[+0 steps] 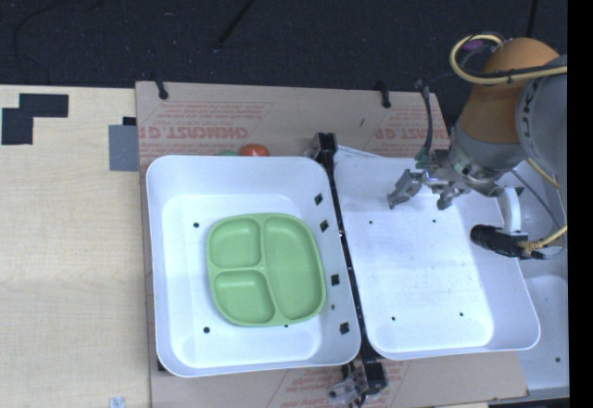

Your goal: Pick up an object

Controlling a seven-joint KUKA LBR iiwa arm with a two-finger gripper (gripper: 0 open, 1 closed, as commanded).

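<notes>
Well: green divided plate [266, 269] lies in left bin [176, 211]; hand [425, 192] (fingers spread, nothing held) over right bin [500, 323].

Divided plate [266, 268] lies in left bin [176, 188]; claw [424, 191] seemingly above right bin [505, 327]

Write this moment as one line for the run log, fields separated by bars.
gripper: open, holding nothing, over right white bin near its back wall | green three-compartment plastic plate: flat in left white bin | pick: not yet done
</notes>
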